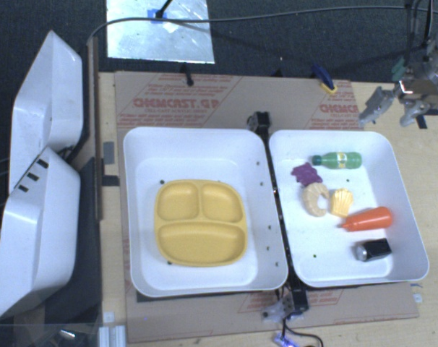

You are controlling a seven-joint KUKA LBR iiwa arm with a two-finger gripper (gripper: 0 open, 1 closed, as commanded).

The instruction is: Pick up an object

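The right bin point(403, 186) holds several small objects: a green bottle point(337, 160) lying at the back, a purple piece point(305, 173), a cream curved piece point(316, 198), a pale yellow piece point(341, 202), an orange carrot point(367, 219) and a black can point(372, 249) near the front. My gripper point(391, 110) hangs above the bench beyond the right bin's far right corner, well clear of all of them. Its fingers point(371, 107) stand spread apart with nothing between them.
The left bin point(136, 194) holds a yellow divided plate point(201, 221). White housings point(38, 179) stand at the far left. A yellow and blue clamp point(324, 80) sits on the cardboard behind the right bin, and a shiny metal sheet point(160, 20) lies further back.
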